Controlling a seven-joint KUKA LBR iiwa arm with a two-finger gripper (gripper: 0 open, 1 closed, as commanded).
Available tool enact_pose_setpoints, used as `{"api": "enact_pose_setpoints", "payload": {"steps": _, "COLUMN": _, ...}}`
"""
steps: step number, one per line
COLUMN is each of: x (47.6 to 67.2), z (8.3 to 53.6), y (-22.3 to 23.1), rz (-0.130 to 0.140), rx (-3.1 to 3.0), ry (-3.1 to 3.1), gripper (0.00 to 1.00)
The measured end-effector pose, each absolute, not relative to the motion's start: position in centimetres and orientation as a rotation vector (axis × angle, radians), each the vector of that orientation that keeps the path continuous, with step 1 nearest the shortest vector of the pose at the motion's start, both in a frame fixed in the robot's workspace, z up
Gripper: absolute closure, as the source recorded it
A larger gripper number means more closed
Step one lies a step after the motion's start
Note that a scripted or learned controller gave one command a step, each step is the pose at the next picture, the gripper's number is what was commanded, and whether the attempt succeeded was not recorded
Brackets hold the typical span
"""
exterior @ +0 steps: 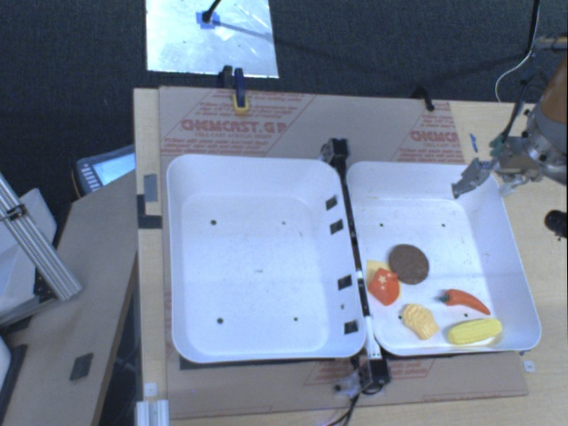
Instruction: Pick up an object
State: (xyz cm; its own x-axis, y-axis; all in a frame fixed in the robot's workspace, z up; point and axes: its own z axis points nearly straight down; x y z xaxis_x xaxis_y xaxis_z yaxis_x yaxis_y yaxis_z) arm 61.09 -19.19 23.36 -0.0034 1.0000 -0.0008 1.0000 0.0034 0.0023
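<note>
At the near edge of the bench, a bundle of cables and a black clip (371,375) sit at the seam where the two white bins meet. The right bin (497,238) holds all the objects, grouped in its near half. Nearest the front rim lies a yellow corn cob (474,331), on its side, close to the near right corner. Just left of it rests a pale yellow lumpy piece (420,320). Behind the corn lies a red chili pepper (467,301) with a green stem end, set apart from the corn. Further left, a red-orange tomato-like piece (382,285) sits by the dividing wall, touching a brown round disc (410,263) just behind and to its right. The left bin (257,247) shows a bare white floor with small dark holes. The gripper (468,181) hangs at the far right corner of the right bin, at its rim, well apart from every object; nothing is seen between its fingers, and how far they are parted cannot be told. The arm (546,136) enters from the right. Beyond the bins, brown printed cardboard (266,118) covers the bench, with a yellow and black clamp (238,91) at its far edge and a shiny sheet (211,25) on the dark floor behind.
</note>
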Motion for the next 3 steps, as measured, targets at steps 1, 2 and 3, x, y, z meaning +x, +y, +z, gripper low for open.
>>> {"api": "enact_pose_setpoints", "payload": {"steps": 1, "x": 56.0, "z": 10.3, "y": -19.1, "rz": -0.009, "rx": 2.23, "ry": 2.229, "gripper": 0.0}}
{"api": "enact_pose_setpoints", "payload": {"steps": 2, "x": 56.6, "z": 12.2, "y": -19.2, "rz": 0.003, "rx": 2.216, "ry": 2.22, "gripper": 1.0}}
{"api": "enact_pose_setpoints", "payload": {"steps": 3, "x": 64.3, "z": 20.2, "y": -20.1, "rz": 0.012, "rx": 2.203, "ry": 2.218, "gripper": 1.0}}
